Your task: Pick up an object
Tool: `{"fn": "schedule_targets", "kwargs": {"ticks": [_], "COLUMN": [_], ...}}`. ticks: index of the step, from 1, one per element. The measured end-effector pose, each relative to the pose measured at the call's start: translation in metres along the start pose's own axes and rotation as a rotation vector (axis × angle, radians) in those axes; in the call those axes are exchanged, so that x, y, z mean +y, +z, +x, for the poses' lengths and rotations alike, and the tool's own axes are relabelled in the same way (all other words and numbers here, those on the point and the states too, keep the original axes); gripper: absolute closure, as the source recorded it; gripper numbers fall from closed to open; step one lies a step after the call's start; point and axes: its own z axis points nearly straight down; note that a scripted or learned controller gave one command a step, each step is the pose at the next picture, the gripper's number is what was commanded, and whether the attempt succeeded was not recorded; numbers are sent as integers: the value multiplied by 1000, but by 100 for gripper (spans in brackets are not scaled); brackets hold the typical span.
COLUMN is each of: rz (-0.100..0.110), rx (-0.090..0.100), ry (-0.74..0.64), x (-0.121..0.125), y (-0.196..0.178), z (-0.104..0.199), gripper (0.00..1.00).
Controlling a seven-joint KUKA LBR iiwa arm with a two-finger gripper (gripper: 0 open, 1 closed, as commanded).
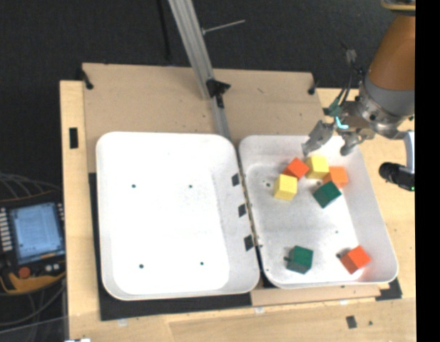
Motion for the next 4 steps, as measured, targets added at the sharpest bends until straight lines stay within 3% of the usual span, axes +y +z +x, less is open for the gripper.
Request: {"fn": "schedule_targets", "kwargs": {"ticks": [1, 4], "rz": [-4, 0], "rx": [-1, -3], "ry": [-1, 4], "x": [1, -3], "y": [-3, 127], "z": [0, -10], "gripper": [0, 0]}}
